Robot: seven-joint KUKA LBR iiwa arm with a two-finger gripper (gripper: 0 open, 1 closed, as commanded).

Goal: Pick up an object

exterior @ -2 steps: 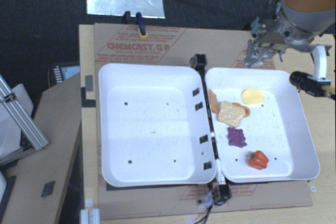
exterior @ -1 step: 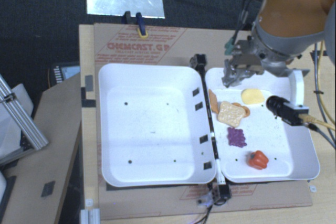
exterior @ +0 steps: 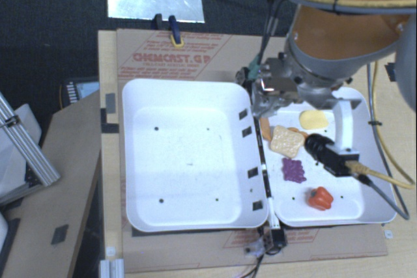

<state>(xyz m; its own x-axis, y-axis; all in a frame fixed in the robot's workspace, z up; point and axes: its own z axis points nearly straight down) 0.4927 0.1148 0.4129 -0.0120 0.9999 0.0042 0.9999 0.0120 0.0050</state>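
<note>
Gripper (exterior: 268, 93) of grey metal: hangs over far left corner of right shallow white bin (exterior: 365, 205); clenched or released, cannot tell. Just beside, left shallow white bin (exterior: 182, 159). Inside right bin: square beige cracker (exterior: 285, 140) near gripper, pale yellow oval piece (exterior: 315, 119) behind it, purple toy grape bunch (exterior: 293, 170), small red-orange toy pepper (exterior: 320, 198) at near side.
</note>
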